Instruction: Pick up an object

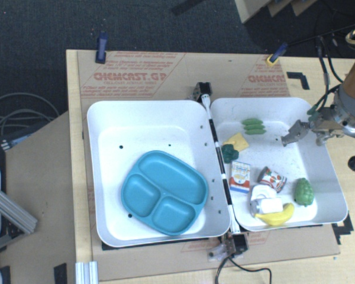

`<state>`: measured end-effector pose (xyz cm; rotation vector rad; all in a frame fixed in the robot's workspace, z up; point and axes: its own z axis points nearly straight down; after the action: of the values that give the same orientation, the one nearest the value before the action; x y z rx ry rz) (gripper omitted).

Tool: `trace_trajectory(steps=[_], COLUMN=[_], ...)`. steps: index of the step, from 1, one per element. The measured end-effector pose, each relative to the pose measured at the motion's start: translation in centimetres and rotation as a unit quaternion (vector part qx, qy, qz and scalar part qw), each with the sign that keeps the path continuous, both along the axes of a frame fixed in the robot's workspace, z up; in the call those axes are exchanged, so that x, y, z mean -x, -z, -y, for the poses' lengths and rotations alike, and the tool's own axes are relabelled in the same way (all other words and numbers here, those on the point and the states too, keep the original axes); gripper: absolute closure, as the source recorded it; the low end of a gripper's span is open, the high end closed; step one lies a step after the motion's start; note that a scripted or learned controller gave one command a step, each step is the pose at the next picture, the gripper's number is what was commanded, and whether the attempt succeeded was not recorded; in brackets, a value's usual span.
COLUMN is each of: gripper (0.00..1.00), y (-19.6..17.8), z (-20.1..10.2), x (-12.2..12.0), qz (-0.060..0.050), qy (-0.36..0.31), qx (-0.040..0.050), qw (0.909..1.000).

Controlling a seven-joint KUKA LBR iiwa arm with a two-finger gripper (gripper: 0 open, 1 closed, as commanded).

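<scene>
Blue divided plate (164, 191) fills left bin (106, 135); right bin (325, 158) holds green pea pod (253, 126) at far side, long axis running left-right. End effector (300, 132) hovers right of pod, above bin floor, nothing held, finger spread unclear. Best approach: centre over pod, close across its short width.

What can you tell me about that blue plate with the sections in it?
The blue plate is a divided tray with rounded corners, teal-blue and smooth, apparently plastic. Raised ridges split it into three compartments: one long section along its upper side and two smaller ones nearer the camera. All three look bare. It lies flat, turned at an angle, on the floor of the left white bin, towards the bin's near side. Nothing rests on it, and the gripper is off in the other bin.
</scene>
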<state>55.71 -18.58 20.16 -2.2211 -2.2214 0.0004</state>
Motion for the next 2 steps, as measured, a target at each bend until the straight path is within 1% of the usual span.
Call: trace_trajectory(steps=[1, 2], gripper=[0.0, 0.0], y=[6.1, 11.7], z=[-5.2, -8.4], x=[1.5, -7.3], qz=[-0.001, 0.0], qy=[0.0, -0.001], qx=[-0.0007, -0.0004], qw=[1.0, 1.0])
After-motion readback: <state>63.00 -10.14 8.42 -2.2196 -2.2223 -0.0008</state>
